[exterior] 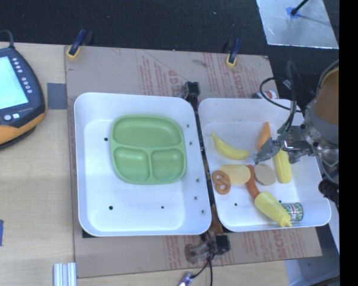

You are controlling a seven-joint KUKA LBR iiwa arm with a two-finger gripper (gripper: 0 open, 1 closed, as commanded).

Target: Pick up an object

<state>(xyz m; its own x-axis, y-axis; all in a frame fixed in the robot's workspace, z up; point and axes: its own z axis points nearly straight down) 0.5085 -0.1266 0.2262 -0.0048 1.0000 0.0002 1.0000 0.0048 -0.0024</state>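
We are seeing the pincer point(269, 152) hanging over the right bin point(227, 222), fingers spread and gripping nothing. Nearest us, a yellow bottle point(272, 208) and small can point(292, 211) are lying; farther, corn point(282, 167), banana point(229, 148), carrot point(263, 136). A green tray point(148, 149) is sitting in the left bin point(92, 210).

plate point(148, 149): pale green
bins point(92, 159): white (both)
banana point(228, 148): yellow
carrot point(263, 136): orange
corn point(282, 166): yellow
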